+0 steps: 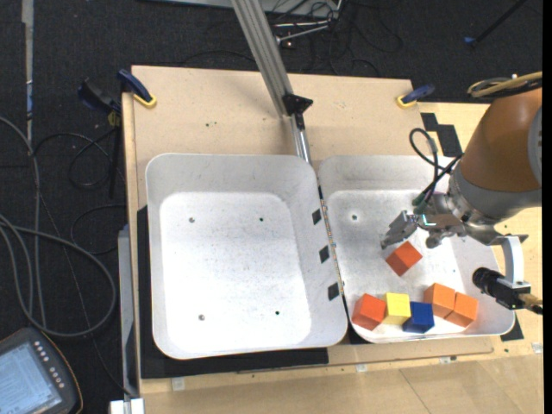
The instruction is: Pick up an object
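The arm enters from the right, and its gripper point(404, 235) is over the right bin point(362, 198). An orange-red block point(403, 258) sits tilted directly under the fingers point(395, 230) and appears to touch them. From this angle I cannot tell how far the fingers are open, or if they really grip the block.

Along the near wall of the same bin lie five more blocks: an orange cube point(370, 310), a yellow cube point(398, 306), a blue cube point(420, 316) and two orange blocks point(453, 303). The left bin point(228, 253) stands beside it on the worktop point(216, 110).
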